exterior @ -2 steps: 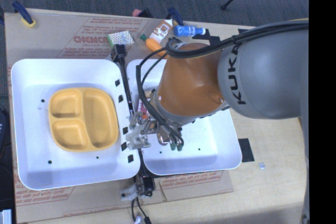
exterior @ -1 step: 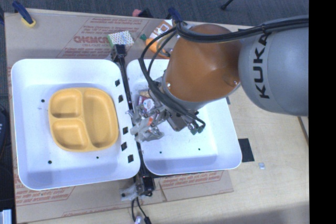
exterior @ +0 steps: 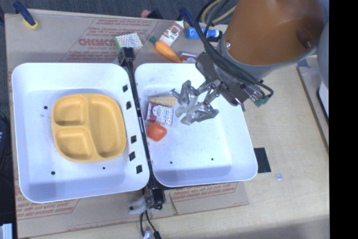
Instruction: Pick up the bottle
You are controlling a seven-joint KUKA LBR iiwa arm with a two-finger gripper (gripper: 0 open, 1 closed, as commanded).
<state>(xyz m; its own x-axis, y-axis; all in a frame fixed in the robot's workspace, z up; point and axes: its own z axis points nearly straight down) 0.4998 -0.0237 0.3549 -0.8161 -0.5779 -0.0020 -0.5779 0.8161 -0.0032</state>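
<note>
metal gripper [exterior: 193,104] hangs over the right bin [exterior: 238,159], its fingers spread apart with nothing between them. the bottle [exterior: 170,34], white and orange, lies outside on the cardboard behind this bin, well apart from the gripper, beside a carrot [exterior: 166,51].

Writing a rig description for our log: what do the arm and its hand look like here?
The arm shows a broad, rounded orange section with grey at its edge. Black and yellow cables loop beside it. The hand is bare silvery metal with slim fingers on a dark mount.
</note>
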